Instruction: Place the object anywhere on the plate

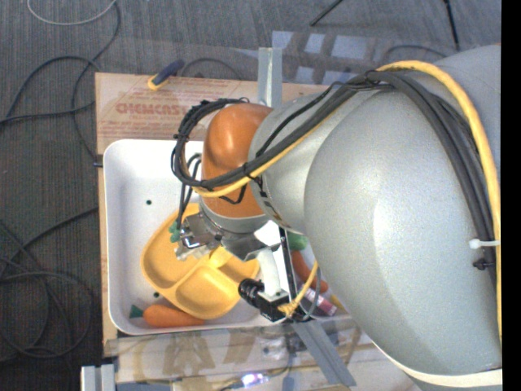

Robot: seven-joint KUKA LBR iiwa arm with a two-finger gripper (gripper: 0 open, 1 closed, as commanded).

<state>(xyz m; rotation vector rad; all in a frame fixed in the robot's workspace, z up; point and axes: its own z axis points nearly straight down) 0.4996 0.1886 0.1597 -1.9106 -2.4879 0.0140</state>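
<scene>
A yellow divided plate (175,274) lies in the left white bin (122,186), toward its front. My gripper (189,241) hangs right over the plate's far edge, below the orange wrist band (232,141). A small green bit (173,230) shows beside the gripper's left side; I cannot tell what it is or whether it is held. An orange carrot (168,317) with a green tip lies in the bin's front left corner, just in front of the plate. The arm's grey body hides the right bin and much of the left one.
Orange and red pieces (308,274) and a green piece (298,239) peek out under the arm at the right. The bin rests on a cardboard sheet (146,108). A blue and yellow tool (165,73) lies at its far edge. Cables run over the carpet at the left.
</scene>
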